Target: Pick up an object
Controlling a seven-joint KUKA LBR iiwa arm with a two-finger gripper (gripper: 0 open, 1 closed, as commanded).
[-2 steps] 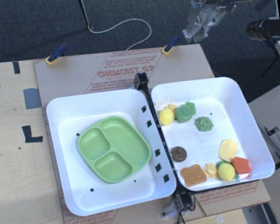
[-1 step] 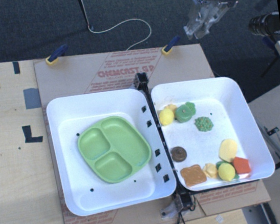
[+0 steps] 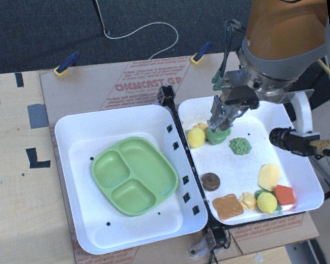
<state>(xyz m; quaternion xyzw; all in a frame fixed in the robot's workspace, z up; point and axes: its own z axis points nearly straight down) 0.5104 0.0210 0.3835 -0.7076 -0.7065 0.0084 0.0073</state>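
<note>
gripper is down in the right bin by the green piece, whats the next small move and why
Probably close and lift straight up a little. The gripper sits low in the right bin, right over the green piece beside the yellow lemon. A small lift would show whether the piece comes along.

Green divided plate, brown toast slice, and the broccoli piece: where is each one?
Green divided plate (image 3: 136,175): camera view, on its central ridge.
Brown toast slice (image 3: 227,206): camera view, middle of its top face.
Broccoli piece (image 3: 239,146): camera view, its bumpy crown.
</note>
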